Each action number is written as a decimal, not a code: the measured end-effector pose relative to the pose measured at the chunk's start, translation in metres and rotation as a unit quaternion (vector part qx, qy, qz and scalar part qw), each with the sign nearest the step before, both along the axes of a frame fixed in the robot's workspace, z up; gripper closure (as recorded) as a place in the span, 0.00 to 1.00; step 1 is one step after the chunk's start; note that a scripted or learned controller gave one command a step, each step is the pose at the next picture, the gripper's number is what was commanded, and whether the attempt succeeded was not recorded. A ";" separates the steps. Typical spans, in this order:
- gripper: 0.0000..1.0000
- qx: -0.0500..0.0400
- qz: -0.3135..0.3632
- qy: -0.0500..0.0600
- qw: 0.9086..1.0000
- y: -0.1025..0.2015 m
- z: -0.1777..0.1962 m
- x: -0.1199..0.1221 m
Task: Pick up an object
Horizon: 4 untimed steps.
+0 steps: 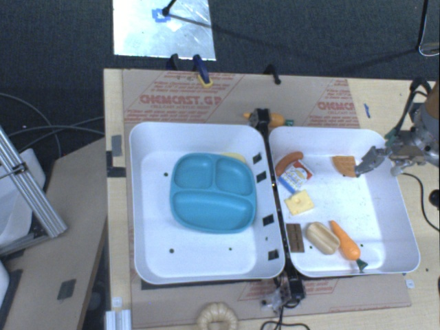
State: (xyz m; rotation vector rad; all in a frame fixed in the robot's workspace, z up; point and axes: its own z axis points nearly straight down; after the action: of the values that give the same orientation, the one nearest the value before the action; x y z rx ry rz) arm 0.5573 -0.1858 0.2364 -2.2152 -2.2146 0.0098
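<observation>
The right bin [395,205] holds several toy foods: a red sausage [289,161], a blue-and-white packet [295,178], a yellow cheese square [299,203], a brown bar [295,237], a tan bread roll [321,238], an orange carrot [345,240] and a brown toast piece [344,165]. My gripper [371,160] reaches in over the bin's right rim at the upper right. Its tip sits just right of the toast piece, close to it. I see nothing held in it.
The left bin [148,205] carries a blue divided plate [212,191] with a pale yellow item [235,157] peeking out behind it. An orange object [275,120] lies on the cardboard behind the bins. A cable [416,177] hangs by the right rim.
</observation>
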 end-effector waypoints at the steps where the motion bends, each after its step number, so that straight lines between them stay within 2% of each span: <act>1: 0.00 -0.001 0.002 -0.006 1.000 0.001 0.007 0.002; 4: 0.00 -0.001 0.001 -0.005 1.000 -0.011 -0.154 -0.001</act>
State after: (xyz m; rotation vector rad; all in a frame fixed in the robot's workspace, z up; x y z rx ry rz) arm 0.5565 -0.1966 0.0822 -2.2188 -2.2222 0.0010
